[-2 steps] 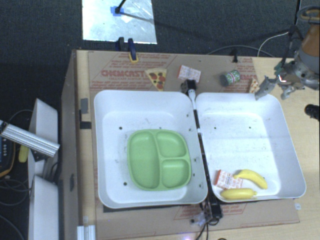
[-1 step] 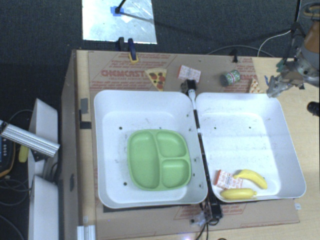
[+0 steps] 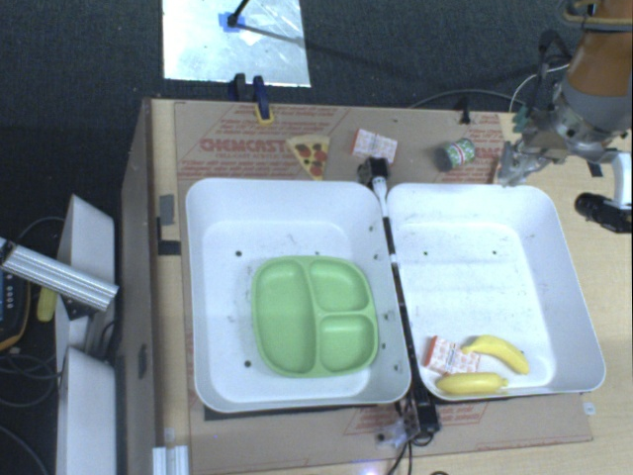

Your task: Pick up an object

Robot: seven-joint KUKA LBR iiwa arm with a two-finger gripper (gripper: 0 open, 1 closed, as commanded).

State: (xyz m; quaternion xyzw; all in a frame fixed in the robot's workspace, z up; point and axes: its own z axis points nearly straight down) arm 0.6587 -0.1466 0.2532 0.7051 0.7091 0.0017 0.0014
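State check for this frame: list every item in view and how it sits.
Green divided plate: flat in left bin.
Two bananas: lying in right bin, near corner.
Red-and-white packet: lying beside bananas.
Small can: on its side, on bench.
Pizza slice toy: flat on bench.
Gripper: above right bin's far edge, holding nothing visible.

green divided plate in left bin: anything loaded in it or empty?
Empty. The green plate lies flat in the left bin, and all three compartments show bare green.

Green divided plate (image 3: 316,315) in white left bin (image 3: 213,265); yellow bananas (image 3: 497,352); red-white packet (image 3: 447,354).
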